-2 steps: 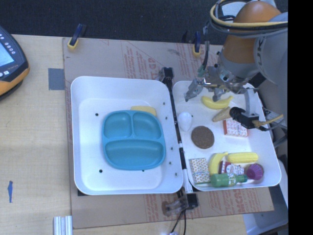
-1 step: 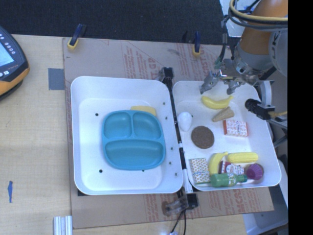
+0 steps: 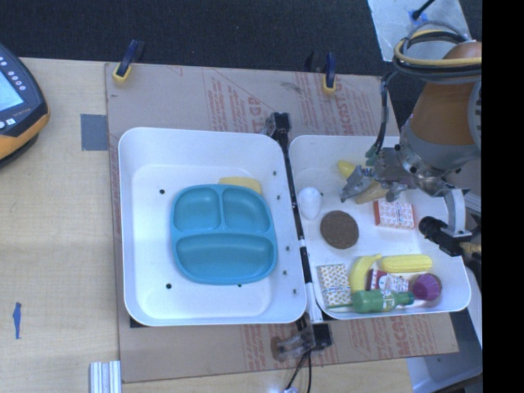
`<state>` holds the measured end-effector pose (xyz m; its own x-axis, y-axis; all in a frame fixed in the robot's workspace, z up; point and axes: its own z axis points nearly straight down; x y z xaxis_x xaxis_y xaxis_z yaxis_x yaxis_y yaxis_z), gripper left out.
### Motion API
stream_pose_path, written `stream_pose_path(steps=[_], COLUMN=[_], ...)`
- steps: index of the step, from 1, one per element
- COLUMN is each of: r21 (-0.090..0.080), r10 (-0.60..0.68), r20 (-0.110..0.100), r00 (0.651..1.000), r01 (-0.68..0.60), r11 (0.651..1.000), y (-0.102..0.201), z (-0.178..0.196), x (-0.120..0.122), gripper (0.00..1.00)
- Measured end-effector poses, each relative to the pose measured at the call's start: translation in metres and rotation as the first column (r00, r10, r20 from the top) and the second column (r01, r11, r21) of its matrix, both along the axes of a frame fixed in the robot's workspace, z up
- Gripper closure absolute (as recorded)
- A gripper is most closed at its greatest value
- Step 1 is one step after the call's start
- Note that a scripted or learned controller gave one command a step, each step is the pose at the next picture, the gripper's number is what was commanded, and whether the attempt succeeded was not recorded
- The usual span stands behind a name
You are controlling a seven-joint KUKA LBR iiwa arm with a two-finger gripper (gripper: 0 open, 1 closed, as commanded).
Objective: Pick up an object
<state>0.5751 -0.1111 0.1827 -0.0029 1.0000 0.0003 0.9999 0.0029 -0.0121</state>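
Though low over the right bin (image 3: 304, 150), can't tell whether gripper (image 3: 372, 185) open or closed: too dark and cluttered at the tip. Sits up and right of the brown disc (image 3: 338, 229), near it, not touching. Seen under and beside the tip: yellow piece (image 3: 345, 169), above the disc; can't confirm any grip on it.

Rest of the pickable stuff, all placed off the disc:
- white lump (image 3: 309, 201) up-left, close by, against the bin's left wall
- red-and-white packet (image 3: 395, 214) right, slightly higher
- banana (image 3: 360, 273) just below
- corn cob (image 3: 407, 263) down-right, touching the banana's top end
- checked packet (image 3: 333, 283) straight below, beside the banana
- green bottle (image 3: 377, 301) lowest, lying flat along the front wall
- purple ball (image 3: 426, 286) far down-right, near the bottle's end

Well left of the disc, in the left bin (image 3: 131, 219): blue divided plate (image 3: 223, 233), flat, with a yellow block (image 3: 240, 184) peeking out behind its far edge.
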Motion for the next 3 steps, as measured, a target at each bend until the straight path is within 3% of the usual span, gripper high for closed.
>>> stream_pose_path(steps=[1,2,3], r21=[0.003,-0.001,-0.002], r10=[0.001,0.004,0.003], r20=[-0.005,0.011,0.012], r00=[1.000,1.000,1.000], r01=[-0.001,-0.004,-0.003], r11=[1.000,1.000,1.000], y=[0.008,0.011,0.009], z=[-0.091,-0.091,-0.078], x=[-0.054,-0.017,-0.017], gripper=[0.00,0.00,1.00])
